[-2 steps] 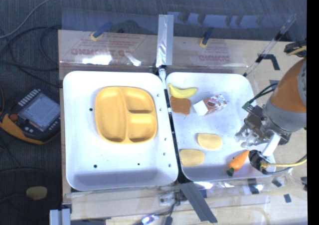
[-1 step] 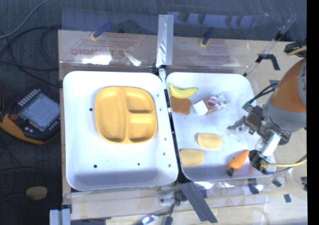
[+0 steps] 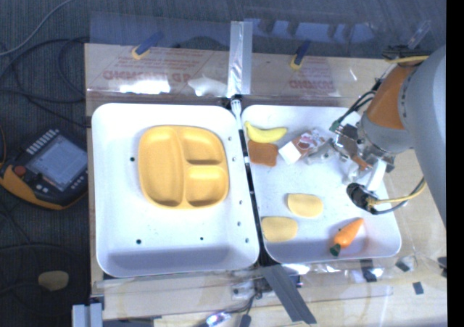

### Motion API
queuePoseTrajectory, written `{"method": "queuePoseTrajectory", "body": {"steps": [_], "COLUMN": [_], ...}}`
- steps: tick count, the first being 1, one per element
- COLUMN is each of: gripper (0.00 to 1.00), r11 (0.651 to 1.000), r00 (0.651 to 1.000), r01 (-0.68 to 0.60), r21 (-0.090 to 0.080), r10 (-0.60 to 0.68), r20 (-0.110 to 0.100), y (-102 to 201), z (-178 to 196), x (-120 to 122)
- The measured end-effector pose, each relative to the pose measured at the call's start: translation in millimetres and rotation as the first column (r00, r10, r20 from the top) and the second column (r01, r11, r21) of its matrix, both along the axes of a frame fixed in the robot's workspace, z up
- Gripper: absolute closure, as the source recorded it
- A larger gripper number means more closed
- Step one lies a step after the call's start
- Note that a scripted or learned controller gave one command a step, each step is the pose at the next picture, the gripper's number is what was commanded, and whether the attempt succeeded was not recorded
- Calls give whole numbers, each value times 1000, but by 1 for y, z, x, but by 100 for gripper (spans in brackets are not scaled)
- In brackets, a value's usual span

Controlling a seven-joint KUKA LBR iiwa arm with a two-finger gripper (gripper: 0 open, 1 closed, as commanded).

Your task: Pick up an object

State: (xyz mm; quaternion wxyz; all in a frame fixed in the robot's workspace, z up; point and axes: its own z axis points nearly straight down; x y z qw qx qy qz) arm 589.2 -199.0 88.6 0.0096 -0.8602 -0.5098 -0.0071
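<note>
Nearest the camera, below the hand [image 3: 346,146], a toy carrot [image 3: 347,234] lies untouched in the right bin [image 3: 384,246], so the reach seems underway, and the next move calls for settling squarely over one object, perhaps the packet [image 3: 312,142] just beside it.

A single fixed camera looks down at a slant from above the bench [image 3: 94,79], far enough to take in both white bins. The left bin [image 3: 116,246] and right bin [image 3: 384,242] lie side by side mid-frame, floor beyond.
</note>
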Motion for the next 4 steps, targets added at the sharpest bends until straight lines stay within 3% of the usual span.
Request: {"method": "queuePoseTrajectory", "body": {"steps": [1, 2, 3, 4], "gripper": [0, 0, 0, 0], "r11": [1000, 986, 969, 875], "r00": [1000, 986, 969, 875], "r01": [-16, -166, -247, -484], "r21": [-22, -23, -21, -19], "r10": [16, 166, 247, 484], "r20": [-10, 6, -10, -8], "y": [12, 34, 78, 43], "z": [99, 1, 58, 46], "x": [-89, -101, -26, -64]}}
